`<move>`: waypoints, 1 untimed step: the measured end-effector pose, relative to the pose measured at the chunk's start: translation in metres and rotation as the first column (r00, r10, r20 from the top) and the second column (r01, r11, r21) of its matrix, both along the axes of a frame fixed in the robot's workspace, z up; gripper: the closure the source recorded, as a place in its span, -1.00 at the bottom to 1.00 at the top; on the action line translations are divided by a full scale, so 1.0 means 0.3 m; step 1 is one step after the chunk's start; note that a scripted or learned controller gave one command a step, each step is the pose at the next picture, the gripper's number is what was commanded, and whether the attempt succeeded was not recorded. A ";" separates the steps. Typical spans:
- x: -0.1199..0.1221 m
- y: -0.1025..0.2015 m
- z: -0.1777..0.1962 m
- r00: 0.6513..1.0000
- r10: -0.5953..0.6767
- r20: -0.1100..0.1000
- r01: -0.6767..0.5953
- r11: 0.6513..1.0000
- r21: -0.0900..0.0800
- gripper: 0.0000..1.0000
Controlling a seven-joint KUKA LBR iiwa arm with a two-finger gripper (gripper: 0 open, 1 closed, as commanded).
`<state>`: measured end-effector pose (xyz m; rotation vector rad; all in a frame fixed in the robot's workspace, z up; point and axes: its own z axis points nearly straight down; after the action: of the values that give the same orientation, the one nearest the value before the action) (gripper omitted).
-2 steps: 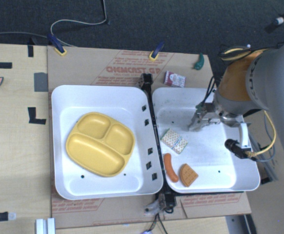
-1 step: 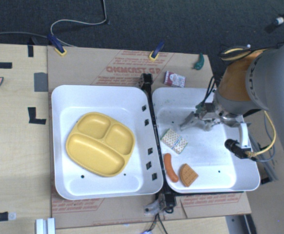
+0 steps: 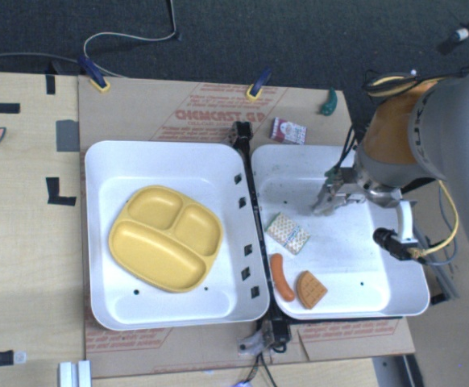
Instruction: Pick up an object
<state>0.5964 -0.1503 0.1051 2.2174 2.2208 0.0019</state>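
Camera view: claw [image 3: 329,202] over right bin [image 3: 396,293].

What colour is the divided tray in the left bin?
The divided tray is yellow, plain to see in the camera view.

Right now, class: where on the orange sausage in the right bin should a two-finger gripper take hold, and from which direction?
Grip the sausage at its middle, coming straight down, fingers closing across its narrow width. It lies flat and runs lengthwise up the view, close to the bin's left wall and the cracker, so narrow clearance on both sides probably calls for a careful descent.
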 end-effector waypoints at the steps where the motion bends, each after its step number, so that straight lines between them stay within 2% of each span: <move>1: 0.000 0.000 0.000 1.000 0.000 0.000 0.000 1.000 0.000 -1.00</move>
<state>0.5963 -0.1502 0.1050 2.2174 2.2207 0.0019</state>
